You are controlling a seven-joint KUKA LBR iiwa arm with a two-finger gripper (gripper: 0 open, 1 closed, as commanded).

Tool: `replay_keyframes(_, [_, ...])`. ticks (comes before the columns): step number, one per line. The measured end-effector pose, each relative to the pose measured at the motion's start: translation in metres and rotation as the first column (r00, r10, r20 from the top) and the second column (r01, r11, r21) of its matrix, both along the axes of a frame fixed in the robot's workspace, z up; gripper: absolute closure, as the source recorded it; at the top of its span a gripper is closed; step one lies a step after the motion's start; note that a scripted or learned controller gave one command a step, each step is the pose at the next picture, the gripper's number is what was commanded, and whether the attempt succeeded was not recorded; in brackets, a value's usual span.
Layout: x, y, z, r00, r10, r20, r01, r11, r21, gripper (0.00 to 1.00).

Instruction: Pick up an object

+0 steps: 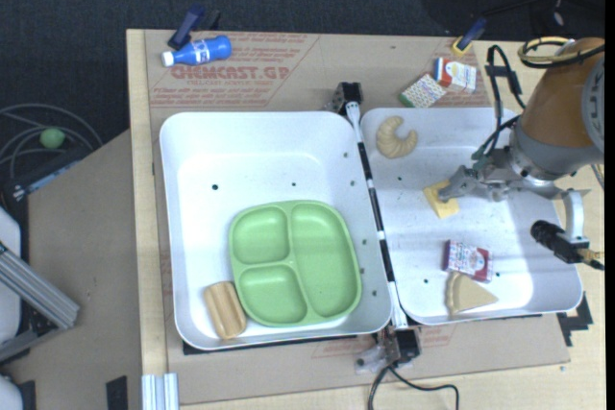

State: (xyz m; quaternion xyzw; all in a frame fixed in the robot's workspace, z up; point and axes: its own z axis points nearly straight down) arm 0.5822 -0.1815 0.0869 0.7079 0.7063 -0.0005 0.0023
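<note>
Dark carpet surrounds your tabletop (144,206), which carries two white bins side by side. Look in the right bin (538,298): you have four loose pieces there. One yellow wedge (441,202) lies mid-bin, just left of the gripper (461,187); its long axis seems to run from near-right to far-left, though it is small and partly hidden. One pale croissant (395,137) sits by the far-left corner, its curve opening toward the far side. One red-and-white packet (466,259) lies near-center, and one tan wedge (468,294) sits just near of it, its point aimed right, close to the near wall. You cannot tell whether the jaws are parted or closed; they are at the yellow wedge, and no grasp is visible. Open floor remains along the right bin's left half, between the croissant and the packet. Your left bin (192,149) holds one green divided plate (292,261) and one tan ridged bar (224,310) beside its near-left edge, long axis running near to far; the far half is bare.
</note>
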Motion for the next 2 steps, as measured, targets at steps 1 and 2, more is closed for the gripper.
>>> replay_keyframes(1, [0.020, 0.046, 0.004, 1.000, 0.004, 0.002, -0.004, 1.000, 0.004, 0.00])
replay_keyframes(2, [0.009, 0.083, 0.001, 1.000, 0.003, 0.003, -0.003, 1.000, 0.004, 0.00])
